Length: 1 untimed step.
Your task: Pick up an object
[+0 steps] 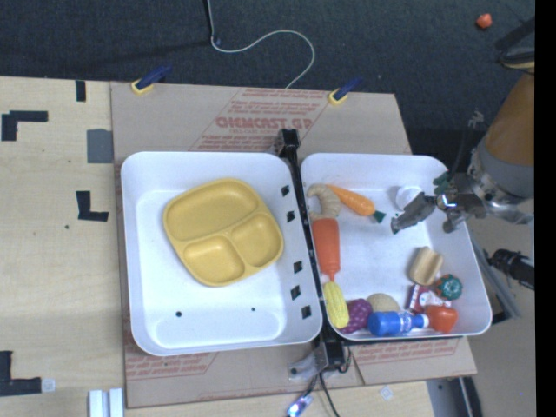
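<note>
My gripper (432, 215) hovers over the upper right part of the right bin (382, 168), open, with nothing between its fingers (407, 216). Below it lies a tan bread roll (424, 265). To its left are a small white cup (407, 196) and a carrot (353, 201). A long orange piece (327, 245) and a corn cob (334, 301) lie along the bin's left wall. Purple grapes (357, 314), a blue bottle (392, 323), a red item (442, 319) and a green round item (450, 287) crowd the front edge.
The left bin (152, 311) holds a yellow divided plate (223, 230). Both bins rest on a cardboard sheet (261, 115) on the bench. A white cable (261, 42) loops behind the bins. The arm's orange band (521, 124) is at the right edge.
</note>
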Tool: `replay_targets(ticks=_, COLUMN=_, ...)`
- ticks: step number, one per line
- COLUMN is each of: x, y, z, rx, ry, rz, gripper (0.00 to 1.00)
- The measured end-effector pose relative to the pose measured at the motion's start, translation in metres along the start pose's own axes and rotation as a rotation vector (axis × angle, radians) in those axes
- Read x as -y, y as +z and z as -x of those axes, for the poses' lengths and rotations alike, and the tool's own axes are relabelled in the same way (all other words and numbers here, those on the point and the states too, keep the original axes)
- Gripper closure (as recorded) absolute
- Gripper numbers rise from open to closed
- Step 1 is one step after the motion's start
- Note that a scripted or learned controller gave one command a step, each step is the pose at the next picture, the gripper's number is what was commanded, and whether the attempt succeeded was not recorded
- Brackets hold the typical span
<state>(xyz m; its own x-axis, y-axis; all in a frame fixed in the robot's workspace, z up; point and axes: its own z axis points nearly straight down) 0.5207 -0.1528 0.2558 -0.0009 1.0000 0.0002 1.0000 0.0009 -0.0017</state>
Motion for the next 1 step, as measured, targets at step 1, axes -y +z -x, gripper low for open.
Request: replay_targets(ticks=1, x=-0.0002, y=-0.0099, z=-0.0004, rx=0.000, ry=-0.001, rz=-0.001, gripper=1.00)
